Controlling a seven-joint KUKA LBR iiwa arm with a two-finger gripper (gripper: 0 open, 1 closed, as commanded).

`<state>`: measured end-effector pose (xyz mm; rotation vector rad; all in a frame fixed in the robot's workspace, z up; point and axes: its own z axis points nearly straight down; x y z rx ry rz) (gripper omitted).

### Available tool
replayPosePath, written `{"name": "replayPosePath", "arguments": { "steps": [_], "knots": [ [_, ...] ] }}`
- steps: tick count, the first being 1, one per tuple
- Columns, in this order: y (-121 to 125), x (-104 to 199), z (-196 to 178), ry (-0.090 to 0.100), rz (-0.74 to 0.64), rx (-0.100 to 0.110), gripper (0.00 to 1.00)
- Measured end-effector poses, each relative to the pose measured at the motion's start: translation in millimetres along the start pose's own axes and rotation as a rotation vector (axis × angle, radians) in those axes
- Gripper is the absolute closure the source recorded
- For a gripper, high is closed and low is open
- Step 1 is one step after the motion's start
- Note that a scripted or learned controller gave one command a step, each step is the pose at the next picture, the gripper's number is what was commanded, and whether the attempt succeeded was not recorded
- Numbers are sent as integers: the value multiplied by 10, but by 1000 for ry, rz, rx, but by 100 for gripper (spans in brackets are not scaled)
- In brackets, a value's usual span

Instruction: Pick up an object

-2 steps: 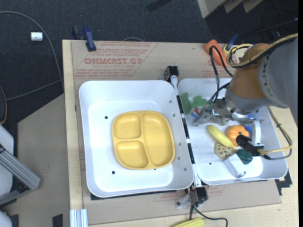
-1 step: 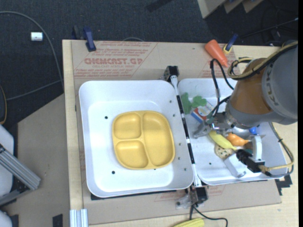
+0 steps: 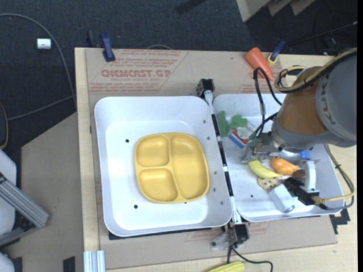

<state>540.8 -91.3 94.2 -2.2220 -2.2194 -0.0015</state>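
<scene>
The right bin (image 3: 249, 208) holds a small pile: a yellow banana (image 3: 263, 170), an orange piece (image 3: 283, 165), a green toy (image 3: 233, 121), a red-and-white packet (image 3: 241, 135) and a grey-white item (image 3: 281, 198). My gripper (image 3: 256, 149) is low in this bin, just above the banana and beside the packet. The grey arm with its orange band (image 3: 298, 112) covers the back right part of the bin. The left bin (image 3: 108, 169) holds a yellow divided tray (image 3: 171, 167).
Both bins rest on a cardboard-covered bench (image 3: 136, 69). An orange-handled tool (image 3: 258, 60) and a blue clamp (image 3: 106, 46) lie at the far edge. Black cables (image 3: 260, 98) run down the arm into the right bin. A black clip (image 3: 205, 86) sits between the bins at the back.
</scene>
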Motion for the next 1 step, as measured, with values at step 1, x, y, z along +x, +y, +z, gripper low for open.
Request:
{"name": "replayPosePath", "arguments": {
  "steps": [1],
  "knots": [
    [374,424,-1095,-1,-2,-2,100]
  ]
}}
